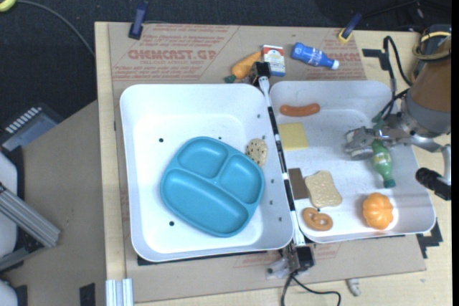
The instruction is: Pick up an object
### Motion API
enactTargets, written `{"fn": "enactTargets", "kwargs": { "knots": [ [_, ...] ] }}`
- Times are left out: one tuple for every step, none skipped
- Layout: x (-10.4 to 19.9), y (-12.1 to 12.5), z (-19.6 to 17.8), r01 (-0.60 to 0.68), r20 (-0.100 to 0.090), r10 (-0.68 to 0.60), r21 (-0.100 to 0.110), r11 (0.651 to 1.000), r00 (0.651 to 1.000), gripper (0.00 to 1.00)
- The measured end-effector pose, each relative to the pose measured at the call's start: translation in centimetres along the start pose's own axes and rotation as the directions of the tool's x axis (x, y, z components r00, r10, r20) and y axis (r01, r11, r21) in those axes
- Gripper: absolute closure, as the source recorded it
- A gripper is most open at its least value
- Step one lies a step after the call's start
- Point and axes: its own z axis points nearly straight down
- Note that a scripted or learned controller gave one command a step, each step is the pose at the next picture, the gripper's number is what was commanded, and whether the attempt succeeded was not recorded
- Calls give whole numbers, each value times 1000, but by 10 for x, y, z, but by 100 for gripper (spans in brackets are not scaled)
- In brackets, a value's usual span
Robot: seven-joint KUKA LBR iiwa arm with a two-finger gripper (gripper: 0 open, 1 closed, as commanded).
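The jaws are seen low in the right bin [337, 93], at the end of the arm [430, 93] that reaches in from the right, and whether they are wide or narrow cannot be told, because the metal there is blurred. The gripper [361, 140] is placed just left of a small green bottle [382, 165], which lies on its side on the bin floor, its upper end touching or nearly touching the gripper; nothing can be made out as held. The bottle is judged to be light, stiff and smooth, so it is likely to roll or slip, and it would best be taken across its body, near the middle. Other things are spread through the same bin: a sausage [299, 110] near the far wall, a yellow cheese slice [292, 135] below it, a cracker [323, 189], a pretzel [317, 219] and an orange pumpkin [378, 211] toward the near edge, all well apart from the gripper. In the left bin [143, 111] a blue divided plate [211, 185] is laid, with a cookie [256, 150] just beside it. On the worktop [179, 46] behind the bins a blue bottle [314, 56] is left lying.
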Motion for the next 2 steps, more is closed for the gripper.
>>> {"fn": "enactTargets", "kwargs": {
  "knots": [
    [50,44,-26,-5,8,5,4,1000,1000,100],
    [55,80,-22,-6,9,6,5,1000,1000,100]
  ]
}}
